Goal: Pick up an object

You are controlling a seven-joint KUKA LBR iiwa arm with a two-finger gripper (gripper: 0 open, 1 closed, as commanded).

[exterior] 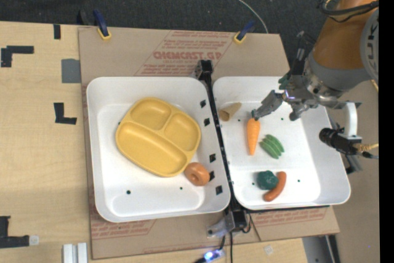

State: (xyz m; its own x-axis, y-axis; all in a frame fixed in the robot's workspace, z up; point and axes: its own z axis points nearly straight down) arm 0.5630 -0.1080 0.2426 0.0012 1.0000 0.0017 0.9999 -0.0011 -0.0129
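End effector (pixel 282 108) over the right bin (pixel 326 191), fingers spread wide and gripping nothing.
I count two white bins on the counter — the left bin (pixel 101 132) has one yellow divided plate (pixel 158 135) and one donut (pixel 198 173). Right has five pieces: one carrot (pixel 253 135), orange with a tapered tip, lying just below the end effector — plus one green leafy piece (pixel 272 146), one broccoli (pixel 266 179), one sausage (pixel 277 188), one tan piece (pixel 229 111).

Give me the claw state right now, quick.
Claw: open, holding nothing, over the right bin just above the carrot.
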